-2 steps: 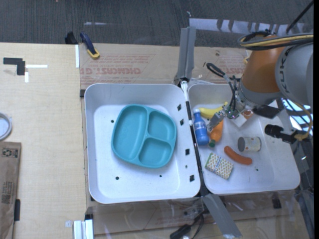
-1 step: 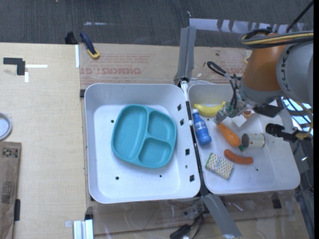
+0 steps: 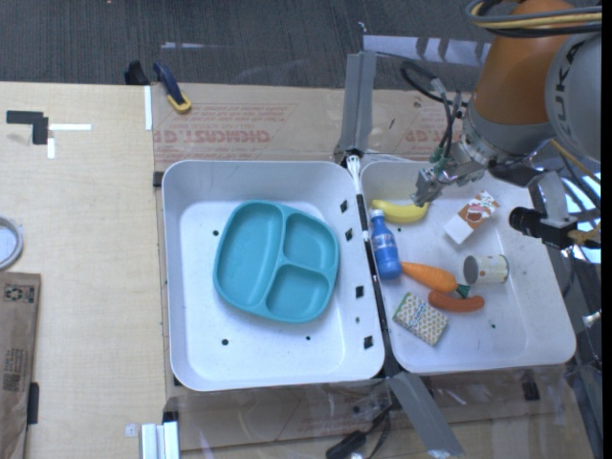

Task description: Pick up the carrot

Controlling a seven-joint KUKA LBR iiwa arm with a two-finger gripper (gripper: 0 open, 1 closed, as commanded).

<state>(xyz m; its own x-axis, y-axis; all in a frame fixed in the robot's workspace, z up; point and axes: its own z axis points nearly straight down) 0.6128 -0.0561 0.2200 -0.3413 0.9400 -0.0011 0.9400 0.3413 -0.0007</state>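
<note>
While the carrot point(image 3: 428, 276) lies between blue bottle point(image 3: 385, 246), sausage point(image 3: 457, 302) and can point(image 3: 488, 270), the gripper point(image 3: 424, 189) hovers over the banana point(image 3: 400, 211); its opening can't be made out.

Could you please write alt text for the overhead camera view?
The end effector hangs over the banana in the right bin; the carrot lies free between a blue bottle and a hot dog. The left bin holds a teal divided plate.

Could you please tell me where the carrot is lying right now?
The carrot lies in the right bin, near its middle, between the blue bottle and the small can, just above the hot dog.
</note>
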